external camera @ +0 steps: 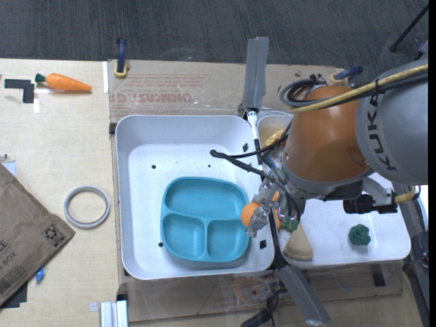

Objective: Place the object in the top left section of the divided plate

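Camera view shows the tool (261, 213) at the blue divided plate's (204, 218) right rim, its fingers closed around a small orange ball-like object (250, 214), which looks light, smooth and prone to rolling, best pinched across its middle.

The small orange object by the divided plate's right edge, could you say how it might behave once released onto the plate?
The orange object looks rounded and smooth, so it may roll. The blue divided plate has raised ridges that would probably stop it. Being small, it seems light.
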